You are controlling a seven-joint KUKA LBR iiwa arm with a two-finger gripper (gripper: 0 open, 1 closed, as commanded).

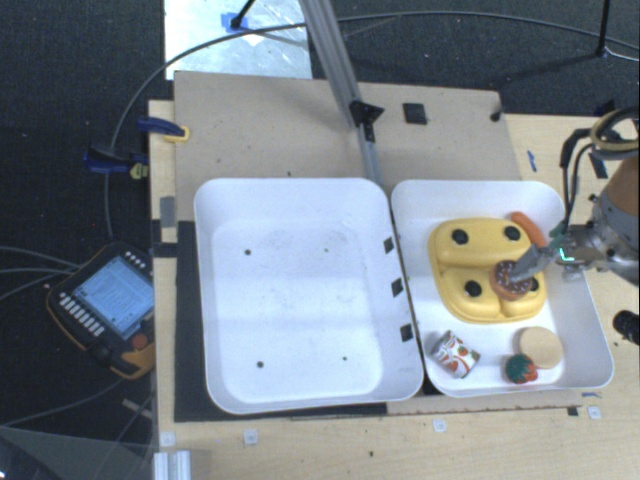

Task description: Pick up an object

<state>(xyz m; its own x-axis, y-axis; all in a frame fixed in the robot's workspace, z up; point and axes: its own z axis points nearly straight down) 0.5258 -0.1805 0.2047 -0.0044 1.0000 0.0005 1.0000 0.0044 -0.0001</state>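
Reaching in from the right, your gripper [517, 271] sat low over the right bin [590, 343], its tip down on the yellow block [480, 268] beside a small dark ring-shaped thing [513, 284]. Whether it was pinching that ring or resting on it, you could not have told from this slant; the tip was too small and dark to read. That placing made sense to me: the ring lay on the highest, flattest thing in the bin, an easy target for a straight drop.

An orange piece [527, 228] poked out just behind the gripper, at the block's far edge. In front of it, near the bin's front wall, lay a round tan disc [541, 345], a strawberry toy [519, 369] and, further left, a small red-and-white can [455, 353] on its side, all well apart from the tip.

To the gripper's left stood the left bin [215, 258]. Both bins rested on a tan board [270, 128] over dark carpet [60, 68], with a hand controller [105, 303] and cables lying further left.
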